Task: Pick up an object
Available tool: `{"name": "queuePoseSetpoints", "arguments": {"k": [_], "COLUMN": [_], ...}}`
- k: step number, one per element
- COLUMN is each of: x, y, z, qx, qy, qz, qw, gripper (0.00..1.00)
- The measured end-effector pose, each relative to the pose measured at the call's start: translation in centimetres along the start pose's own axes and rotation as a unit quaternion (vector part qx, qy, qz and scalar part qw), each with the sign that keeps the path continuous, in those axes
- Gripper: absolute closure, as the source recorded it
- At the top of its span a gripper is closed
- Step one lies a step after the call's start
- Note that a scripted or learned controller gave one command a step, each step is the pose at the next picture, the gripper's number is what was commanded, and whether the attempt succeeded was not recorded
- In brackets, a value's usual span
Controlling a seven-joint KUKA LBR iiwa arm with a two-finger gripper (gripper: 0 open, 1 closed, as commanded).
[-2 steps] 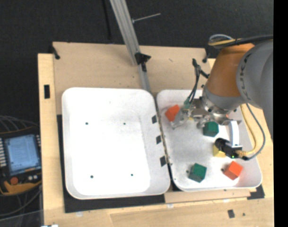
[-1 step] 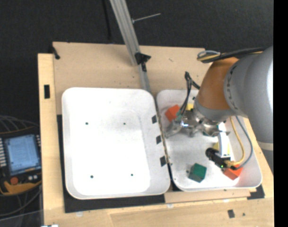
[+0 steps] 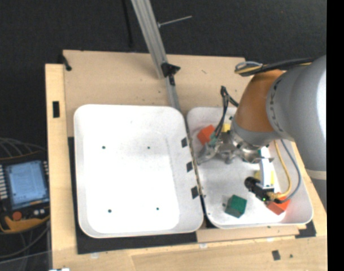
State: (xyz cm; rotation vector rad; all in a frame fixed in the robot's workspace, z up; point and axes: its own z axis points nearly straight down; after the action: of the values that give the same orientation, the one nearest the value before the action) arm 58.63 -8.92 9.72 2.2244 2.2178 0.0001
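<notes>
My gripper (image 3: 208, 149) is low in the right bin (image 3: 217, 179), close to its left wall, with the grey arm and its orange band (image 3: 256, 103) reaching in from the right. An orange object (image 3: 205, 133) lies just behind the gripper, touching or nearly touching it; I cannot tell whether it is held. A green block (image 3: 235, 205) rests near the bin's front edge, apart from the gripper. Another orange-red piece (image 3: 277, 206) lies in the front right corner, partly behind the wrist's cables.
The left bin (image 3: 129, 168) sits beside the right one, sharing a narrow divide (image 3: 193, 168). A slanted grey pole (image 3: 155, 41) rises from behind the bins. A tablet-like pendant (image 3: 22, 185) lies off the bench at far left.
</notes>
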Motion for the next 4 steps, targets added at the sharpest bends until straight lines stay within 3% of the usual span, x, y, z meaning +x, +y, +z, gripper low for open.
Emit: {"name": "queuePoseSetpoints", "arguments": {"k": [1,3,4], "x": [0.0,-0.2,4.3], "y": [0.1,1.1,3.3], "z": [-1.1,-11.2,-12.2], "qx": [-0.002,-0.003,-0.002], "qy": [0.001,0.0,0.001], "qz": [0.003,-0.003,-0.005], "qw": [1.0,1.0,1.0], "gripper": [1.0,1.0,1.0]}}
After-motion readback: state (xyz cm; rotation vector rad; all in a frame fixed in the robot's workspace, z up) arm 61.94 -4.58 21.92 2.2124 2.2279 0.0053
